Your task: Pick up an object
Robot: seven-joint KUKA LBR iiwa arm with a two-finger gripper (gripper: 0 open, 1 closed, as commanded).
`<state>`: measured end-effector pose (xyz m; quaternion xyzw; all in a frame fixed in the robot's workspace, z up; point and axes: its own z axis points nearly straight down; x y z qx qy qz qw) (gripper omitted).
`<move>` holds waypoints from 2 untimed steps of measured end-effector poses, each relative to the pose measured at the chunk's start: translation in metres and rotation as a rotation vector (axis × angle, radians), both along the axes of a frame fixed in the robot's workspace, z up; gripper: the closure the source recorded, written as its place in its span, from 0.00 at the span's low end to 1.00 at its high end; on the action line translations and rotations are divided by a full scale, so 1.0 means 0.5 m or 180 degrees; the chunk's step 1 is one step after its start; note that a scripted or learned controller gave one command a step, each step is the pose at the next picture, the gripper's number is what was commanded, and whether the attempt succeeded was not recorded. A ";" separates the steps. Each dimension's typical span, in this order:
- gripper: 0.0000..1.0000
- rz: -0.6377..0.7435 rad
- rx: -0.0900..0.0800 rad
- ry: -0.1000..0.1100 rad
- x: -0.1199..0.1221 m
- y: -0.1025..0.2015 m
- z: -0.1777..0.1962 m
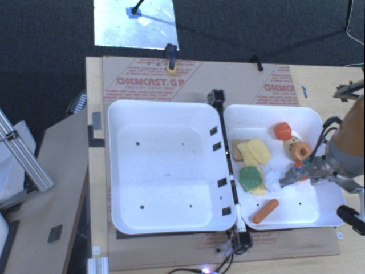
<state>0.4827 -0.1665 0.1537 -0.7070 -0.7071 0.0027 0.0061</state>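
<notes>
1. On the table, a brown printed sheet bearing two shallow white bins side by side, the left bin has only small dark dots on its floor.
2. Between the bins runs a black hinge strip with clips, from the top rim down to the near edge.
3. At the right bin, toy food crowds the upper and middle floor: a tan slice by the left wall, yellow pieces touching it, and a green leafy piece just below them.
4. Near the front of that bin, an orange sausage-shaped toy lies tilted and apart from the rest.
5. Right of the green piece sits a small white object; farther right a red piece rests above a tan ring-shaped doughnut.
6. From the right edge, the grey arm reaches in, its hand low over the bin with its tip just beside the white object; how far its fingers are parted cannot be told, and nothing is seen between them.
</notes>
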 end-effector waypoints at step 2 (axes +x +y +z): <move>1.00 0.0020 -0.0016 -0.0046 0.012 0.125 -0.144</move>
